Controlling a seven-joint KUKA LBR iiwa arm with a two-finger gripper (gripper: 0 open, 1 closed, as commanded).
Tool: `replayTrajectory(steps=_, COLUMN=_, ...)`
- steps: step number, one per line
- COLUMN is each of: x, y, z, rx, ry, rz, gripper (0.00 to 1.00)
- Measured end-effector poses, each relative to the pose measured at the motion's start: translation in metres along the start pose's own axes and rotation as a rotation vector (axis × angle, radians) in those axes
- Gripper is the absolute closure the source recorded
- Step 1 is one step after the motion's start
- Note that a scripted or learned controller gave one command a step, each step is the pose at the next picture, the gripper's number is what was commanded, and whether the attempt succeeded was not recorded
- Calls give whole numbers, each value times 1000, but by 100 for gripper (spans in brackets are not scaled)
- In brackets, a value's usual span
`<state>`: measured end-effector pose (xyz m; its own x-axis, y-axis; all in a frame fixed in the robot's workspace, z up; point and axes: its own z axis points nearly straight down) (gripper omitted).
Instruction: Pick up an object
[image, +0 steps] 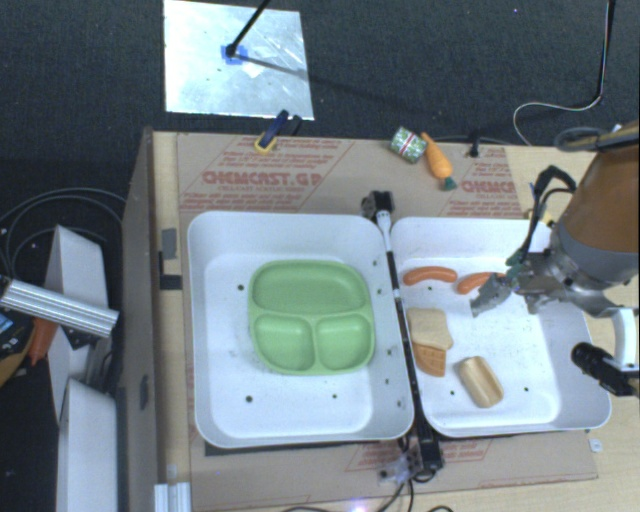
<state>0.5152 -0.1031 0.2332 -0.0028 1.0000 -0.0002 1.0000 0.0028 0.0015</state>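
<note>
The right white bin (560, 395) holds several toy foods. A reddish sausage (428, 275) lies near its back left, and a second orange-red sausage (473, 283) lies just right of it. A tan bread slice (428, 327) rests over an orange wedge (431, 361), with a brown bread roll (480, 381) nearer the front. My gripper (493, 295) hangs low over the bin, right beside the second sausage's right end. Nothing is visibly held in it.
The left white bin (225, 400) carries a green divided plate (311, 316). Behind the bins, a toy carrot (437, 158) and a small can (408, 143) lie on the cardboard. A metal divider (395, 300) separates the bins. Cables run at the right.
</note>
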Motion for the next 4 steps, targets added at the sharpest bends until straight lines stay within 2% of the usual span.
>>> replayTrajectory(steps=1, x=-6, y=-31, z=138, rx=6, ry=1, rz=2, gripper=0)
replayTrajectory(steps=2, x=-79, y=-29, z=149, rx=0, ry=-2, rz=3, gripper=0)
replayTrajectory(steps=3, x=3, y=-4, z=76, rx=-2, ry=1, rz=-1, gripper=0)
replayTrajectory(steps=4, x=-38, y=-29, z=149, rx=0, ry=0, rz=2, gripper=0)
